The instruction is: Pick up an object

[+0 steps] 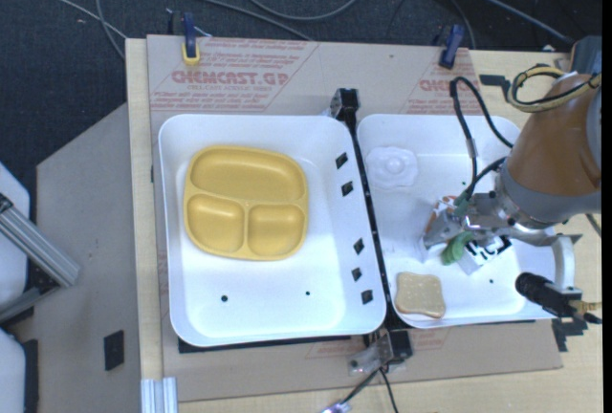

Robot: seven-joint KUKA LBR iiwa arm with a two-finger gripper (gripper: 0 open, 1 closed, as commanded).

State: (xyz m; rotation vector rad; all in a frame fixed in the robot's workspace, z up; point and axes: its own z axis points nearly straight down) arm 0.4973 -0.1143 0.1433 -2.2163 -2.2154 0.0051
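Green object [452,250], small and partly hidden, sits in the right bin [497,306] directly under the gripper [449,231] — whether it lies between the fingers or merely below them cannot be told, and the claw's state (spread or pressed together) cannot be told either. Gripper is metallic w/ red and dark wiring, pointing toward the bin's middle; a white tag w/ black marks [483,251] lies just beside the green object on its right. Arm [555,163] — orange band above grey wrist — enters from the right edge, w/ black and yellow cables looping over it. Near the bin's front rim, a tan bread-slice-shaped piece [421,294] lies flat, apart from the gripper. Toward the bin's back, a clear, round lid-like item [392,165] rests on the white floor, well apart from the gripper. Left bin [182,210] holds a yellow three-compartment plate [247,202], upright, toward the back-left. Black clips run along the divider between bins. Both bins rest on a cardboard sheet [239,76] w/ red print, held by blue clamps [190,36] at the back edge.
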